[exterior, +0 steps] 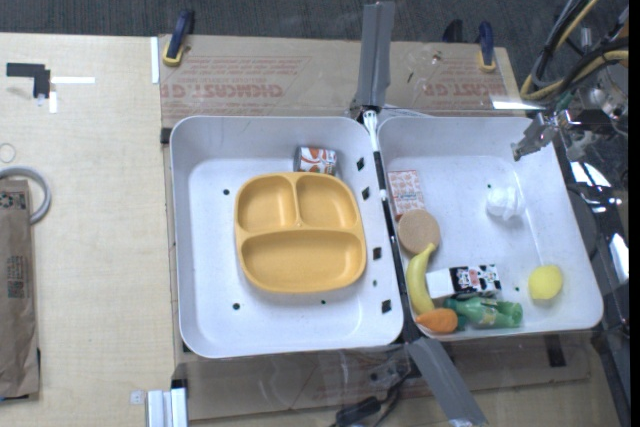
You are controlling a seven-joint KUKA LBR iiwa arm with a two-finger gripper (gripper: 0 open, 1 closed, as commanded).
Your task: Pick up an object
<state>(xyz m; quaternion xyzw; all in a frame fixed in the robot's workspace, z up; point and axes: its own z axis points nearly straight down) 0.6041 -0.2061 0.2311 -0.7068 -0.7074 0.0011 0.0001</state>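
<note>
Gripper [533, 139] over the back right corner of the right bin [560, 177], with nothing visibly in it; too small and tangled against cables to tell whether spread or closed. Nearest below, a white crumpled lump [503, 202], lying apart on bare bin floor. Probably light, soft and yielding, so best pinched across its middle from straight above. Nearer the front, a yellow ball [545, 282], likely smooth and ready to roll away. Along the left wall and front, crowded and touching, so harder to single out: tan disc [419, 230], banana [420, 277], black-and-white carton [474, 279], green packet [490, 313], orange piece [436, 320]. Across in the left bin [200, 245], a yellow divided plate [300, 232] and a small carton [316, 159]. Hard to say what the white lump really is; arm cut off at the right edge
</note>
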